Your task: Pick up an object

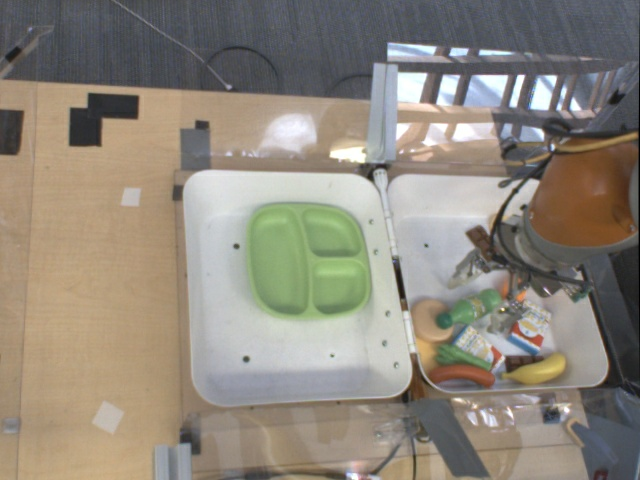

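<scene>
Reaching over toy pile (490, 343) in right bin (430, 208) (gripper (510, 286) state: cannot tell); next, descend onto green bottle (468, 311).

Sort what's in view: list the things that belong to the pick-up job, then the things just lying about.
Belongs to the job:
end effector
right bin
green bottle
banana
red sausage-like piece
printed cartons

Lying about:
left bin
green divided plate
black cable
</scene>
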Controlling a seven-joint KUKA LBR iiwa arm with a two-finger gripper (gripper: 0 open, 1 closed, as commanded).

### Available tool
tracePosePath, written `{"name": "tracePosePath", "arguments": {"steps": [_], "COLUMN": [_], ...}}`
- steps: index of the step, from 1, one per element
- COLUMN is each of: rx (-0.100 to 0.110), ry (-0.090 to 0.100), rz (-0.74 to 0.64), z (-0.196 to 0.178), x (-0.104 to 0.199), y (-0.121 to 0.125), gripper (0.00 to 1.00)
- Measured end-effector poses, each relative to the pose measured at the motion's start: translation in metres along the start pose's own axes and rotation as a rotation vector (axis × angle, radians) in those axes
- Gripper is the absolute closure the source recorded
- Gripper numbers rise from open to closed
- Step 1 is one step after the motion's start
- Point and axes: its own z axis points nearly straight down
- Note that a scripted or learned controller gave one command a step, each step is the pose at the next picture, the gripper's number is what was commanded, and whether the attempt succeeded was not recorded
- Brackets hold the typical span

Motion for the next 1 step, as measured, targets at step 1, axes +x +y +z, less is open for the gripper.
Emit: {"name": "tracePosePath", "arguments": {"steps": [1], "rx": [0.012], "ry": [-0.011], "rz": [-0.045], "z": [0.0058], "x": [0.0095], "y": [0.0482], "gripper": [0.0]}}
